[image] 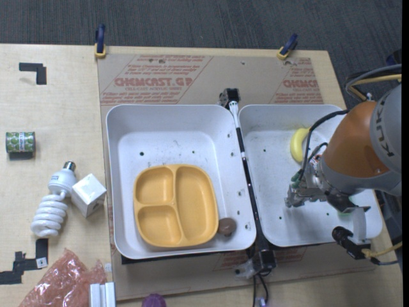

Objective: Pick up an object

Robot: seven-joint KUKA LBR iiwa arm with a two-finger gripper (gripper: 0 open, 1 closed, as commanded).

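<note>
The arm is reaching in from the right, and its tool [295,194] is hanging low over the right bin [268,226], near the middle of its floor. From this angle the wrist is covering much of it, so how it is set is not something I can tell, and nothing is showing in its grip. A yellow ball-like object [298,144] is lying in the right bin just behind the tool, partly hidden by the arm; being round, it is showing no clear long axis or heading. In the left bin [118,171] a yellow divided plate [176,204] is lying flat, its long side running from the near left toward the far right, and a small brown lump [226,226] is sitting touching its near right corner.
</note>
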